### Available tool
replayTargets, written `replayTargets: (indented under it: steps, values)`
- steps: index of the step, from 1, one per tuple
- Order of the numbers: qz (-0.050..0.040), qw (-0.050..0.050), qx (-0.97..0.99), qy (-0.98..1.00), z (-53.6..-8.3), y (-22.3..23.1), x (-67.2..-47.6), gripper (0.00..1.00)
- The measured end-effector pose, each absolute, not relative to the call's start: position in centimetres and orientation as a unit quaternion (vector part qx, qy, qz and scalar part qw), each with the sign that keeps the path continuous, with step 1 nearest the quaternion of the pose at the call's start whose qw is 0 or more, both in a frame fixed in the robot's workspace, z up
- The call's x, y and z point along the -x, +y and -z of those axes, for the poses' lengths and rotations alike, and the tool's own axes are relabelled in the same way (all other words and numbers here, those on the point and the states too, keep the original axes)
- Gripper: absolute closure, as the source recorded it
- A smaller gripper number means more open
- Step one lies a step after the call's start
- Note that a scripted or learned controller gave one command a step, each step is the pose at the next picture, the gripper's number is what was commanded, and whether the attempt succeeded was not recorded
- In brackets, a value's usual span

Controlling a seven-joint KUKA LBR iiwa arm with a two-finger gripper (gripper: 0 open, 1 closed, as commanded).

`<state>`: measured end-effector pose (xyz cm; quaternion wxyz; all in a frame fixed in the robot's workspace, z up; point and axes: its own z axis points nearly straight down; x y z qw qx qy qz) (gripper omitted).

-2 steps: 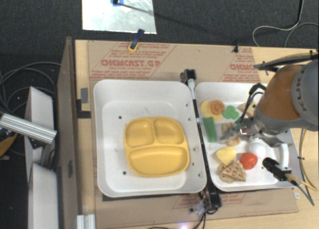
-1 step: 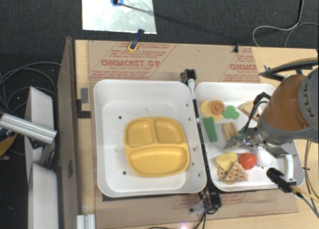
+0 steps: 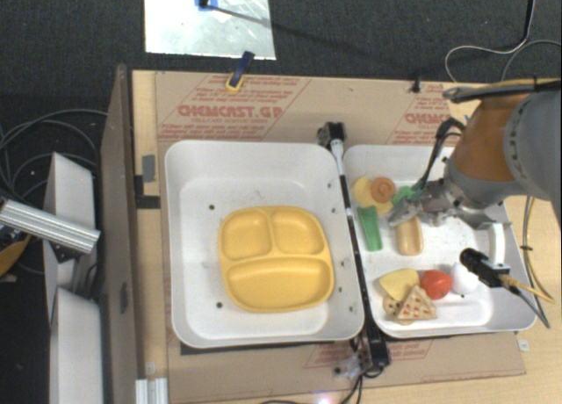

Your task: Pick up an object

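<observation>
My gripper (image 3: 411,209) hangs low over the upper middle of the right bin (image 3: 507,313). Directly below it lies a tan bread roll (image 3: 408,238). A small green piece (image 3: 404,193) shows at its upper left edge. To the left lie a green stick (image 3: 371,227), a yellow piece (image 3: 362,190) and an orange round slice (image 3: 383,189). Near the front of the bin sit a yellow wedge (image 3: 398,283), a red tomato (image 3: 435,284) and a waffle-patterned slice (image 3: 413,307). I see nothing clearly between the fingers.
The left bin (image 3: 198,183) holds a yellow divided plate (image 3: 276,257). A rail (image 3: 349,218) separates the two bins. The grey arm with its orange band (image 3: 492,143) comes in from the right above the right bin's far side.
</observation>
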<state>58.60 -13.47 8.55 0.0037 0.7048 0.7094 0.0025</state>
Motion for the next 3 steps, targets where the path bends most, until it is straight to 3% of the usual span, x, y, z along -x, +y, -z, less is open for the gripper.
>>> replayTargets:
  steps: [1, 2, 3]
  values:
    - [0.0005, -0.001, -0.707, 0.707, -8.4, -11.8, -54.4, 0.0]
    - [-0.0009, 0.001, -0.706, 0.708, -9.5, -11.9, -54.7, 1.0]
    - [-0.0034, 0.002, -0.703, 0.711, -18.9, -4.7, -52.6, 1.0]
